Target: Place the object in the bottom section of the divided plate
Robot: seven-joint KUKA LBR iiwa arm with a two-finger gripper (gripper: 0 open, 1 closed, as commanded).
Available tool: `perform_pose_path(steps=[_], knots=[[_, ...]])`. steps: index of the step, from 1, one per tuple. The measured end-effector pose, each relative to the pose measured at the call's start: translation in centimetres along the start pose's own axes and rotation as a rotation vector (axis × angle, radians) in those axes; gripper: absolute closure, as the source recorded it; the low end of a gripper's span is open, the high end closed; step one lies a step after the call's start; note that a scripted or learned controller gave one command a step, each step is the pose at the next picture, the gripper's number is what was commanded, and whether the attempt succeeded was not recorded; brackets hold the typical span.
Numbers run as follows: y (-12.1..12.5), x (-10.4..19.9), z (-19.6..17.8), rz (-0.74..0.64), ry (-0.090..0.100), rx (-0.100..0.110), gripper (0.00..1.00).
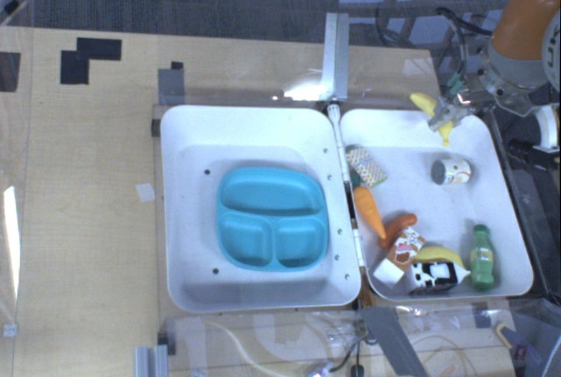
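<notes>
1. Your arm enters at the upper right, its orange band above the grey wrist.
2. Your gripper points down and left, low at the far right.

Divided plate: light blue. Both bins: white. Banana at the gripper: yellow. Below the gripper: white cup, orange carrot, green bottle, black-and-white cow toy. Arm band: orange.
</notes>
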State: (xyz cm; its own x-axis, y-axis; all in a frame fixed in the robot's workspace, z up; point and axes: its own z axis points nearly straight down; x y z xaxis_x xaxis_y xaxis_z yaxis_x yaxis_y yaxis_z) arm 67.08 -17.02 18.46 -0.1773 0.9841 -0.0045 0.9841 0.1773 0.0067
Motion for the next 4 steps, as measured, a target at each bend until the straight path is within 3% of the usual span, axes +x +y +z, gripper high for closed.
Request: perform_pose_path(steps=[1, 2, 3, 4], knots=[[-6.8, 8.2, -3.1, 0.119, 0.003, 0.001, 1.0], [-8.1, 14.8, -1.8, 0.056, 0.004, 0.004, 1.0], [-8.1, 14.8, -1.8, 0.057, 0.004, 0.003, 0.0], [-7.9, 14.8, -3.0, 0.055, 0.003, -0.001, 1.0]])
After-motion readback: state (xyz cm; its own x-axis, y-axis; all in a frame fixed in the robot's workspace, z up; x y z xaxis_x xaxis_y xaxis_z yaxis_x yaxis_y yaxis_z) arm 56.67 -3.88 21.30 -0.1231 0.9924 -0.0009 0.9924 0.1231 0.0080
